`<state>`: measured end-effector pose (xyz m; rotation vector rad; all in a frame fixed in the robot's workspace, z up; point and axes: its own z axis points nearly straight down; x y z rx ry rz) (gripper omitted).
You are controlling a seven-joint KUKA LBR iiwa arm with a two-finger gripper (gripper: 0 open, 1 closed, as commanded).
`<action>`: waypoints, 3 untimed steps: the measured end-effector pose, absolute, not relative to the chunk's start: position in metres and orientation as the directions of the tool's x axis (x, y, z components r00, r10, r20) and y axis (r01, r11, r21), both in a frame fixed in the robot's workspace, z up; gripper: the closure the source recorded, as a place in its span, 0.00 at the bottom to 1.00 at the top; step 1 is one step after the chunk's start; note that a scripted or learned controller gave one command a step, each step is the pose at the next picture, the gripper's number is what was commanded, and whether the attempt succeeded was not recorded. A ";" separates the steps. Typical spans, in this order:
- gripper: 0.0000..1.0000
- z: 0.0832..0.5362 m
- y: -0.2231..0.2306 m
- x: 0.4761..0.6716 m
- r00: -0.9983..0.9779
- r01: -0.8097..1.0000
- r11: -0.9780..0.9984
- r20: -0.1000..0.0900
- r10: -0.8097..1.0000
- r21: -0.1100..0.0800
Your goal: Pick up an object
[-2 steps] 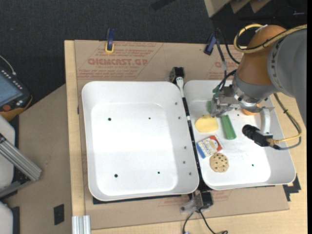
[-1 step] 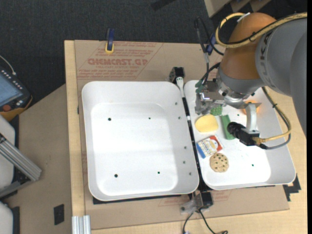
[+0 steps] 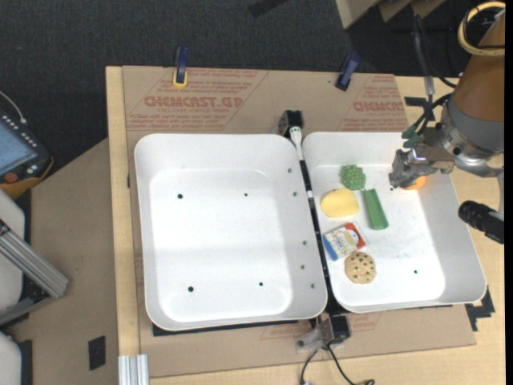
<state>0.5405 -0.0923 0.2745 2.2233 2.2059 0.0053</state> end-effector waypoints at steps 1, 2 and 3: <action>1.00 0.268 -0.053 0.476 -0.001 1.000 0.001 0.003 1.000 -0.006; 1.00 0.394 0.026 0.488 -0.011 1.000 0.011 0.003 1.000 0.017; 1.00 0.366 0.025 0.479 0.000 1.000 0.000 0.000 1.000 -0.004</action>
